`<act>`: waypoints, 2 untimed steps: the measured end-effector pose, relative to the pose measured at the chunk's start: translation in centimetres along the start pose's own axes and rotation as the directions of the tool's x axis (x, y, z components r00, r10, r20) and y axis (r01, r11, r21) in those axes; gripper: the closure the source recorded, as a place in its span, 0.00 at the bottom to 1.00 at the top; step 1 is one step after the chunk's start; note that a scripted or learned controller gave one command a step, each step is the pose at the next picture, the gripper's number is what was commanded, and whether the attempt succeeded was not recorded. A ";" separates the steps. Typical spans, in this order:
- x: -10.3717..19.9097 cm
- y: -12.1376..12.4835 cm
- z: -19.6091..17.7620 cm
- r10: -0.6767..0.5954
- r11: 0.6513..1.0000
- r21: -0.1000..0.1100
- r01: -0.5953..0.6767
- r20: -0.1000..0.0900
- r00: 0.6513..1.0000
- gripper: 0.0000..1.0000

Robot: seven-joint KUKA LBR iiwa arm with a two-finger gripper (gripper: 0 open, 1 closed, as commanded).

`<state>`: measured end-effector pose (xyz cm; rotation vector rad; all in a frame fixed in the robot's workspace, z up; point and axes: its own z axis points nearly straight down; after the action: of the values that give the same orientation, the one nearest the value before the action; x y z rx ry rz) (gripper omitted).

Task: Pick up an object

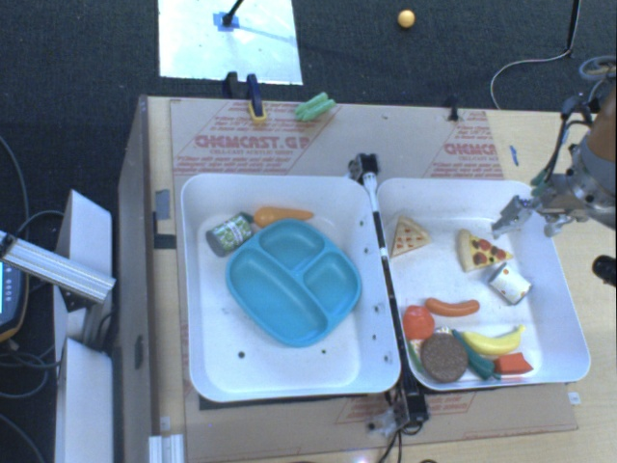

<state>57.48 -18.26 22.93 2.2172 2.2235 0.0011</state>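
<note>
My gripper hangs over the far right part of the right bin, its fingers spread open with nothing between them. Just below and left of it lies a pepperoni pizza slice, and a small white can lies on its side beneath that. A plain pizza wedge sits near the bin's left wall. Toward the front lie a sausage, a red tomato, a brown round patty, a banana and an orange-red piece.
The left bin holds a blue divided plate, a carrot and a green can. A black divider rail runs between the bins. A green clip lies on the board behind them.
</note>
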 end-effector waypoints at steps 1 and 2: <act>0.8 0.7 14.5 0.001 1.000 -0.001 -0.001 0.000 1.000 0.00; 1.2 6.8 14.4 -0.002 1.000 -0.002 0.002 0.000 1.000 0.00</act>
<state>64.34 -17.07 8.53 2.2143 2.2240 0.0035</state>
